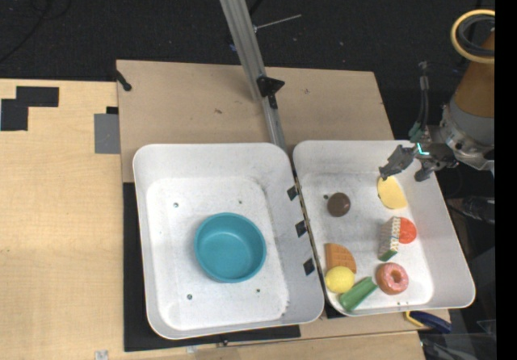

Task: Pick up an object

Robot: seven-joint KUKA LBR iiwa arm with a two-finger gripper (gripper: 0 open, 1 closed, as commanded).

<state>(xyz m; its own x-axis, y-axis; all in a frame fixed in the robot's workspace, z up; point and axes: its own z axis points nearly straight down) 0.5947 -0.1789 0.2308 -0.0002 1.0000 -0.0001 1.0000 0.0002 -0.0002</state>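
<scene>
The gripper (410,163) hangs over the far right corner of the right bin (452,270), with its two dark fingers spread apart and nothing between them. A yellow piece (393,193) lies in the bin just below the left finger (396,163), close to its tip; whether they touch cannot be told. Nearer the bin's middle sits a brown ball (338,204), well apart from the gripper. Along the right side lie a red-and-white piece (397,234) and, nearer the camera, a pink donut (393,278). At the near edge a green piece (357,293) lies beside a yellow ball (339,278), with an orange piece (340,256) just behind the ball. The left bin (161,165) holds a blue bowl (230,247).
</scene>
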